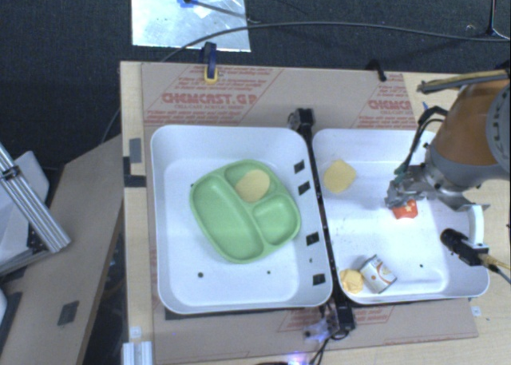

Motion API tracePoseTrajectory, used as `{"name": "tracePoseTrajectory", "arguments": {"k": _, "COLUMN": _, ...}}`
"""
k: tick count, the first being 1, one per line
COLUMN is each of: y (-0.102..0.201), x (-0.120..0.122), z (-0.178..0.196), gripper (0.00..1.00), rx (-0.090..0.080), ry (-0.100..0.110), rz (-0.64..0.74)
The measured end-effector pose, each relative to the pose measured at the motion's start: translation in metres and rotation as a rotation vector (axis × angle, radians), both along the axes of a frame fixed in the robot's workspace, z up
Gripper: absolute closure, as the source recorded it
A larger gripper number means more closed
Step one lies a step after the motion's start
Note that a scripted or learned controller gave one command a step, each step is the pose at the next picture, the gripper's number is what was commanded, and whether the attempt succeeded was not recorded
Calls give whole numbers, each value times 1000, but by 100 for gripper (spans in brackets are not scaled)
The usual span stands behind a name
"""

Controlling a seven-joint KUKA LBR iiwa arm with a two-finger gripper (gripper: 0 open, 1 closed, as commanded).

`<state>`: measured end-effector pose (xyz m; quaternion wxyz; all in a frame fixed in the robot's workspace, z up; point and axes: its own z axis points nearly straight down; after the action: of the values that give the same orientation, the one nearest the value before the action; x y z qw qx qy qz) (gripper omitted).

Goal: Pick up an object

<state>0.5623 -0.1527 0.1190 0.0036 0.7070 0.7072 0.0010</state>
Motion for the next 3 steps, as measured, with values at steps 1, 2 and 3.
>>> {"name": "tracePoseTrajectory", "arguments": {"k": 1, "y": -1, "x": 7, "z": 63, "gripper": 100, "rx": 2, "ry": -1, "rz": 4}}
{"name": "tracePoseTrajectory", "arguments": {"k": 2, "y": -8, "x": 13, "z": 125, "gripper": 100, "rx": 1, "ry": -1, "rz": 4}}
{"name": "tracePoseTrajectory", "arguments": {"k": 3, "y": -8, "x": 14, "z": 164, "gripper": 100, "rx": 3, "ry": 2, "rz": 4}}
